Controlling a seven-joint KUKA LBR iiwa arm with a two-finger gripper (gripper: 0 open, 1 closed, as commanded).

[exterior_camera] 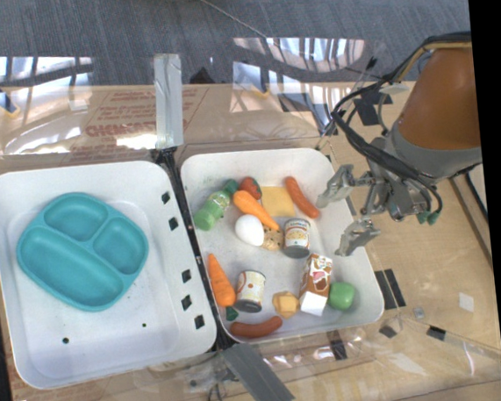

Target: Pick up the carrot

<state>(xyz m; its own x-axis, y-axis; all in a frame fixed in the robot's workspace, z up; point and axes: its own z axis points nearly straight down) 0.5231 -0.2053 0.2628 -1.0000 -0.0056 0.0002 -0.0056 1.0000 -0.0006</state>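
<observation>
Here the carrot (pixel 220 281) lies along the left wall of the right bin (pixel 360 268), a smooth orange taper with its green end pointing toward the near edge. Just beside it stands a small tin can (pixel 251 289), and a brown sausage (pixel 256 328) rests below at the bin's near wall. A second carrot (pixel 254 209) lies tilted higher up, touching a white egg (pixel 249 231), with a yellow cheese wedge (pixel 277 201) and another sausage (pixel 300 196) near. A labelled can (pixel 296 236), a small carton (pixel 317 286) and a round green apple (pixel 342 296) sit toward the right. The gripper (pixel 348 209) hovers over the bin's right rim, its two fingers spread wide with nothing between them. In the left bin (pixel 88 343) rests a teal plastic divided plate (pixel 82 249). The desk (pixel 436 292) is pale wood.
</observation>
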